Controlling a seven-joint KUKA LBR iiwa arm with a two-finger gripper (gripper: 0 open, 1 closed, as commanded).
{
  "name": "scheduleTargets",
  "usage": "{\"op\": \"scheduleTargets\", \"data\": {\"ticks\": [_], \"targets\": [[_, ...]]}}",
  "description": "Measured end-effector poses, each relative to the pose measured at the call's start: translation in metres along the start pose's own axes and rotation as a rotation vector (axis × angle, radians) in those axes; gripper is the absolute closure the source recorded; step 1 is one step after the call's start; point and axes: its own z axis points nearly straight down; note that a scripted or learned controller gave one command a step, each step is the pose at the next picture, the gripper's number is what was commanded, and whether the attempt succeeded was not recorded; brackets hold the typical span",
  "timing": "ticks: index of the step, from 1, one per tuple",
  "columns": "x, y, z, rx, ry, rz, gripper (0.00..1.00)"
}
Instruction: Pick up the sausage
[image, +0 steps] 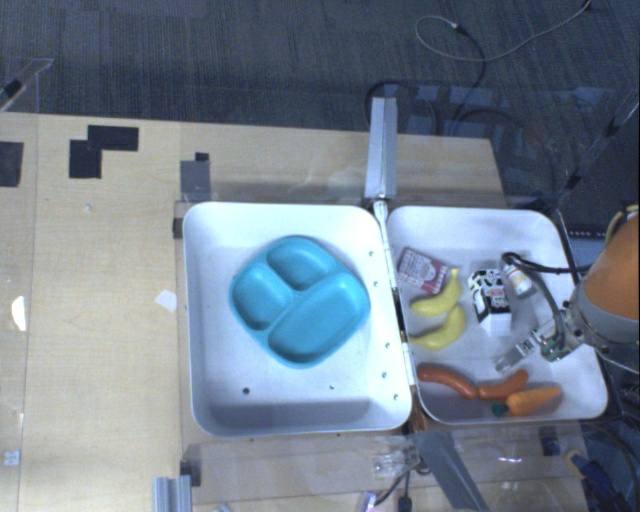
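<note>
Two white bins sit side by side on the bench. The left bin (210, 330) fills the middle of the frame and holds a blue plate (300, 300) with three compartments, lying a little above the bin's centre.

The right bin (480, 225) sits at the right of the frame. Along its lower edge lies the sausage (470, 383), a long reddish piece running from lower left toward the right. Its right end lies against a carrot (532, 400), orange with a small green tip, at the bin's lower right corner. Above the sausage, near the bin's left wall, lie two bananas (440, 312), one above the other and touching. A small packet (420, 268), pink and white, rests just above them. To the right of the bananas sits a small black-and-white item (488, 290), too small to tell what it is.

The arm (612, 290) comes in at the right edge, its orange band showing. The gripper (525, 350) hangs over the right part of the right bin, just above the sausage's right end. Whether the jaws are wide or narrow cannot be told, and nothing is seen between them.
</note>
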Motion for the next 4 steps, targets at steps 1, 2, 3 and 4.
{"op": "scheduleTargets", "data": {"ticks": [1,2,3,4], "targets": [[0.0,0.003,-0.012,-0.005,-0.001,-0.001,1.0],[0.006,0.018,0.0,0.005,0.002,0.025,1.0],[0.005,0.019,0.0,0.001,-0.002,0.025,0.0],[0.0,0.0,0.0,0.001,0.001,0.003,0.0]]}}
